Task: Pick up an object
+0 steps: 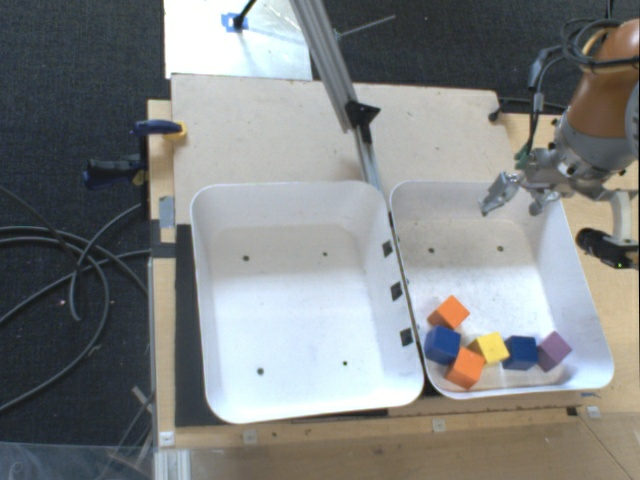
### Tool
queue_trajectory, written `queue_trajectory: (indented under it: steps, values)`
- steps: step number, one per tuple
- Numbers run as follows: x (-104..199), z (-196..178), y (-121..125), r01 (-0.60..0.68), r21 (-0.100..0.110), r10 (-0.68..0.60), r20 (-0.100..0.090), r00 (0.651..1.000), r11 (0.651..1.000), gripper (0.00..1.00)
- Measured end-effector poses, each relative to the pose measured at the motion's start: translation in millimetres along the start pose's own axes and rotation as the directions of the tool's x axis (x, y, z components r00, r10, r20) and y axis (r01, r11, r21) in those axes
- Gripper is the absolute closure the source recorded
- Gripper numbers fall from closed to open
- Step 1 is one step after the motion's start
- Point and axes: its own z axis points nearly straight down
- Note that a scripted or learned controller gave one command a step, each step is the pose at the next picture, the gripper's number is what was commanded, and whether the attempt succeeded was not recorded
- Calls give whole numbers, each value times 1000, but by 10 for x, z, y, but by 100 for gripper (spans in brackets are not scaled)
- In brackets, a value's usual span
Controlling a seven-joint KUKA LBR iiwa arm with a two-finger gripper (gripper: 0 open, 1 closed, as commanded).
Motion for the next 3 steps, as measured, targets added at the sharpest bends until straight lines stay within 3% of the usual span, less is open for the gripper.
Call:
queue_trajectory:
  steps: [1,2,3]
  values:
    - [506,1077,-325,2,8,-2,-5,1000,1000,0]
    - [842,1035,-123,4,-3,-4,-3,1000,1000,0]
    - [888,-14,-9,2,-9,-2,-1,1000,1000,0]
